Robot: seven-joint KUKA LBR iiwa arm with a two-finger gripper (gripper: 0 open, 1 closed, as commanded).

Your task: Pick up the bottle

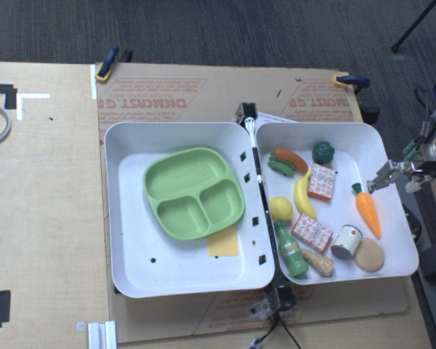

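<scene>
While the gripper (384, 179) hung over the right bin's (392, 151) far edge, I couldn't tell its state
Glossy green plastic bottle (290, 251) lay near the front-left corner, neck toward the lemon (280, 209)

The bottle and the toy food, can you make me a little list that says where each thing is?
bottle: green bottle, lying at the right bin's left wall, near the front
next to it: lemon behind, cracker box to the right
gripper: gripper at the right bin's right rim, by the carrot, holding nothing
left bin: green divided plate, yellow slice poking out beneath it
</scene>
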